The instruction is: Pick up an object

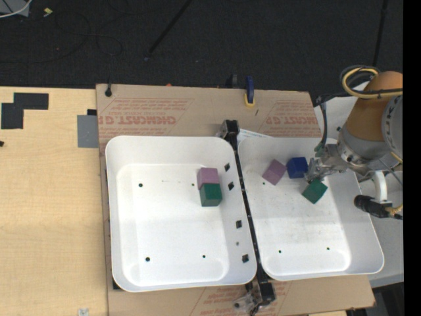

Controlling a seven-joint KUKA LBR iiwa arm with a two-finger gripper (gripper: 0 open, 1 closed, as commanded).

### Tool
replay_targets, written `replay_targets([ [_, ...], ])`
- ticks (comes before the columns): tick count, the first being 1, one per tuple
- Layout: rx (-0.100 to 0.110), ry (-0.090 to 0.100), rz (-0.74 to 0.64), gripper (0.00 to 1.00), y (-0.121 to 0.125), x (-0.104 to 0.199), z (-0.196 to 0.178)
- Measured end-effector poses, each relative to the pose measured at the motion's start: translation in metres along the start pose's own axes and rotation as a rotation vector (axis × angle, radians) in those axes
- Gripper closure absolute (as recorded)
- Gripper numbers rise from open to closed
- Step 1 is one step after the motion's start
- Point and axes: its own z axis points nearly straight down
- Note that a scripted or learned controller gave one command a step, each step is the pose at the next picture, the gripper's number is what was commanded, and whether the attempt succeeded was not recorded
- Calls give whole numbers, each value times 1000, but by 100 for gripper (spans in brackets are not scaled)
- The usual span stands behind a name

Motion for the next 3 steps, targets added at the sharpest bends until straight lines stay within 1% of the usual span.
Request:
replay_targets([
  [1, -1, -4, 1, 100, -46, 11, 10],
  [2, 2, -2, 4, 100, -70, 19, 11],
  [3, 5, -2, 0, 100, -75, -1, 2],
])
